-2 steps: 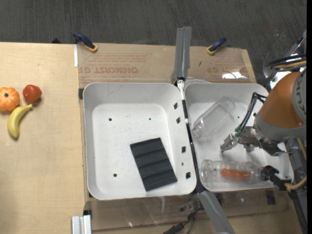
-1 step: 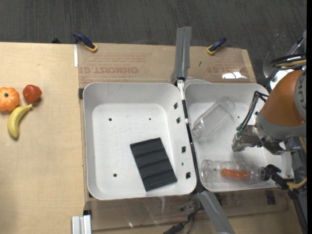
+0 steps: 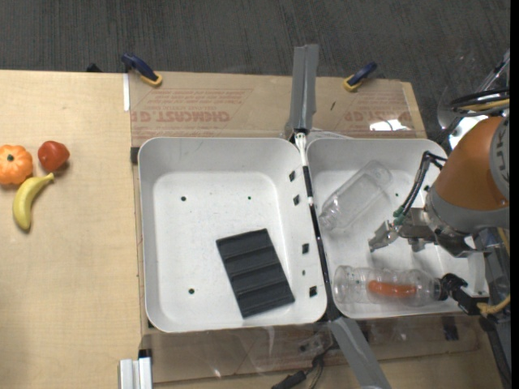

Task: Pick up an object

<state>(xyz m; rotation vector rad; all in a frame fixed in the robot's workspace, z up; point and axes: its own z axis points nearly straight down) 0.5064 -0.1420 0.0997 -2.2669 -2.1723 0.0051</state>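
Observation:
Two clear plastic bottles lie in the right bin (image 3: 340, 154). One bottle (image 3: 355, 194) rests tilted in the upper middle. The other bottle (image 3: 389, 286), with an orange-red thing inside, lies along the bin's near edge. A black ribbed rectangular block (image 3: 255, 271) sits in the left bin (image 3: 162, 217). My gripper (image 3: 395, 237) hangs over the right bin between the two bottles, its metal fingers pointing left, with nothing seen between them.
On the wooden table left of the bins lie an orange (image 3: 14, 166), a red fruit (image 3: 53, 156) and a banana (image 3: 27, 201). Cardboard (image 3: 211, 108) held by clamps (image 3: 142, 68) lies behind the bins. A grey divider bar (image 3: 303, 96) runs between the bins.

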